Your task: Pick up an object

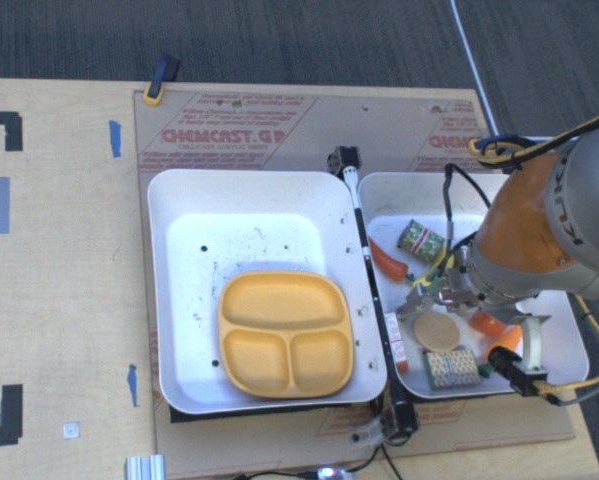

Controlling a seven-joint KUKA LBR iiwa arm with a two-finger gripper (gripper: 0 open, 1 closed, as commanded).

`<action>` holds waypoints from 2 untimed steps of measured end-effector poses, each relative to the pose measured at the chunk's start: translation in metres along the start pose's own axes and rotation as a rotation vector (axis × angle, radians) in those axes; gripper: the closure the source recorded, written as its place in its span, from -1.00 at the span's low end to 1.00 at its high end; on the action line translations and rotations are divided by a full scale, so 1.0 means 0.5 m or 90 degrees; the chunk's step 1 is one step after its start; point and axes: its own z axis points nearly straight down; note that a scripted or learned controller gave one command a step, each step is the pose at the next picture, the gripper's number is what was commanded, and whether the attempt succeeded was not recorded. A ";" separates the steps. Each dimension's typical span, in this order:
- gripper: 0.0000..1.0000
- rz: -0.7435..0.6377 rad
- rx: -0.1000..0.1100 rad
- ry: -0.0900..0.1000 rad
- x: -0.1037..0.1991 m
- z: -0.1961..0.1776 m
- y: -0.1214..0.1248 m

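A: Where's the round tan disc [439,331] lying?
B: In the right bin [569,353], just below the claw [434,290], touching the checkered block [451,367].
A: Claw spread?
B: I'm seeing too little to tell.

— What is the bench [59,298] like?

— Pale wood, with black corner marks, a grey-blue square at the left edge and short strips of blue tape [115,139] on it.

— What lies straight on it?

— A brown sheet of cardboard [239,128] with red print, spread over the right part. A small yellow and blue clamp [160,78] sits at the sheet's far left corner.

— And on the sheet?

— Two shallow white bins side by side, touching along a dark middle rail: the left bin [179,208] and the right bin [399,183].
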 end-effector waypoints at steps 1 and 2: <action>1.00 0.000 -0.003 -0.001 -0.001 -0.022 0.003; 1.00 -0.001 0.001 0.001 0.197 -0.197 -0.004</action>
